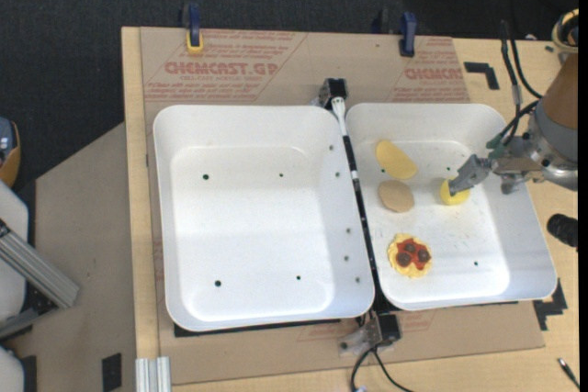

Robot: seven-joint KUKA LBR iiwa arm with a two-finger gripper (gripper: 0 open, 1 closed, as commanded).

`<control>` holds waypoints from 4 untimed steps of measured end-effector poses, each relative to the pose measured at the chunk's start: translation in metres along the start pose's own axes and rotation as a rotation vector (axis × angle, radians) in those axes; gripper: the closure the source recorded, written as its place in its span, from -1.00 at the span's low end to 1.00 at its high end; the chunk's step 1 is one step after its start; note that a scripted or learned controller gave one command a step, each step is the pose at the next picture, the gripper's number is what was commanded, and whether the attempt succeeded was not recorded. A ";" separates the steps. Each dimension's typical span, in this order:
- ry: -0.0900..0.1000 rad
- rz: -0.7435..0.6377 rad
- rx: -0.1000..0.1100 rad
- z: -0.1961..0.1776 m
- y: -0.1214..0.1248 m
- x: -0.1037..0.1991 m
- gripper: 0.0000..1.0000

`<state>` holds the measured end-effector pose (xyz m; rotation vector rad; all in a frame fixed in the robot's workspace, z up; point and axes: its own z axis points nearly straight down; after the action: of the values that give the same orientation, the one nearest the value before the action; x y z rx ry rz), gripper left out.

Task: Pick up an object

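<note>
You see the gripper [462, 182] low in the right bin [514, 285], coming in from three o'clock. Its tip sits at a small yellow piece [453, 193], which lies near the bin's middle; you cannot tell whether the jaws are open or closed on it. At nine o'clock from it lies a yellow oval [396, 159], long axis running ten to four o'clock. Just below is a tan disc [397, 196], and at six o'clock a small pizza [410, 254]. The left bin [175, 197] adjoins.
</note>
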<state>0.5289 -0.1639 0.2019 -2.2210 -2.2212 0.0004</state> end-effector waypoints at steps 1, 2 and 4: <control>0.002 -0.006 0.001 0.115 0.072 0.042 -1.00; -0.001 -0.001 -0.004 0.098 0.071 0.038 1.00; 0.003 0.000 0.007 0.097 0.013 0.070 -1.00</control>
<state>0.5418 -0.0939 0.1051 -2.2165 -2.2159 0.0040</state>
